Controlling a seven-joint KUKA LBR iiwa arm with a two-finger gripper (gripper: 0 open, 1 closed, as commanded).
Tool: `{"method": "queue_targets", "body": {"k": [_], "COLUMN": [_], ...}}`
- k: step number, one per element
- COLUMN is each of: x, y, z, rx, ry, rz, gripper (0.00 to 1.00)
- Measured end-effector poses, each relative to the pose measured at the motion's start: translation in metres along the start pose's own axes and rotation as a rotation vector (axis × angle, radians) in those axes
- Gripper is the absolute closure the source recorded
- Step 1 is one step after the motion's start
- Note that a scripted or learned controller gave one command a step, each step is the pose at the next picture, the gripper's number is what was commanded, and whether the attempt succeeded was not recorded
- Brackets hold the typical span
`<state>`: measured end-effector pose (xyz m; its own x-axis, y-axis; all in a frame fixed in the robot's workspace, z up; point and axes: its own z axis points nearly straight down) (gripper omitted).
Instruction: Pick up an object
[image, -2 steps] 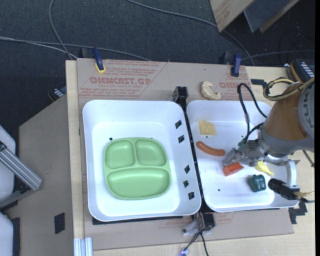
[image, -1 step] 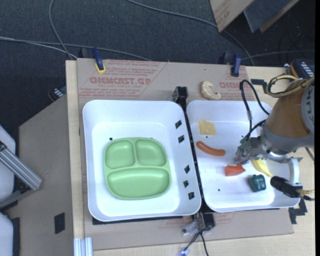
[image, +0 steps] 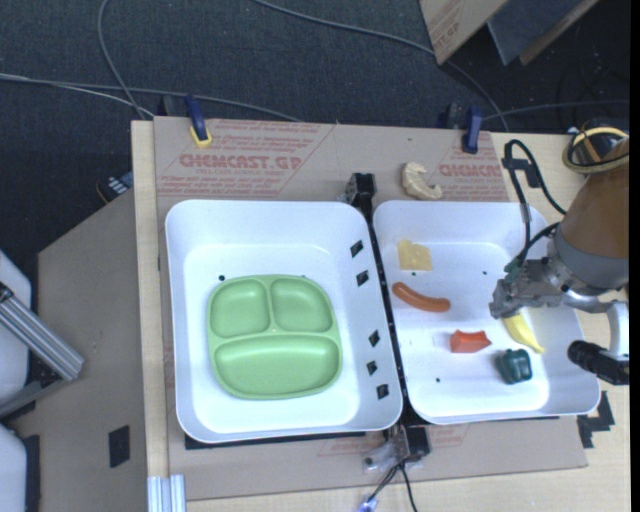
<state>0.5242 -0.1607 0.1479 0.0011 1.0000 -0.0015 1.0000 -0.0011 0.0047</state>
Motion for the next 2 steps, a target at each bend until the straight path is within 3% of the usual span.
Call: {"method": "queue_targets", "body": {"k": [1, 2], "x": [0.0, 0.047], "y": [0.002, 0.017], "z": [-0.054, -0.062], "rx": [-0.001, 0.002], "ry": [0.0, 0.003], "rz": [-0.002, -0.007], "gripper": [1.0, 1.0]}}
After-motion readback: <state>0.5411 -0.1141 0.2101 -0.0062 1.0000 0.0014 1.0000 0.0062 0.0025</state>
